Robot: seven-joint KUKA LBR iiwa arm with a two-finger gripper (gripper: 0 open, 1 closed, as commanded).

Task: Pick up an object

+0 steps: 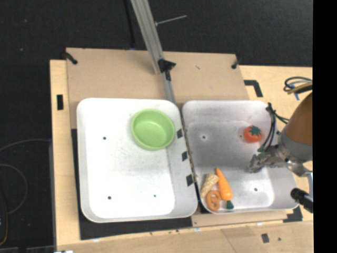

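Observation:
A red tomato with a green top (252, 134) lies in the right bin (221, 115), toward its far right. An orange carrot (224, 185) lies near that bin's front edge, beside a pale beige piece (209, 183) and an orange round slice (213, 199). My gripper (259, 161) hangs low over the right side of the right bin, a little in front of the tomato and to the right of the carrot. Nothing shows between its fingers.
A green bowl (152, 129) stands at the far right corner of the left bin (105, 194). A grey metal pole (150, 33) slants up from between the bins. The orange-banded arm (301, 123) comes in from the right edge.

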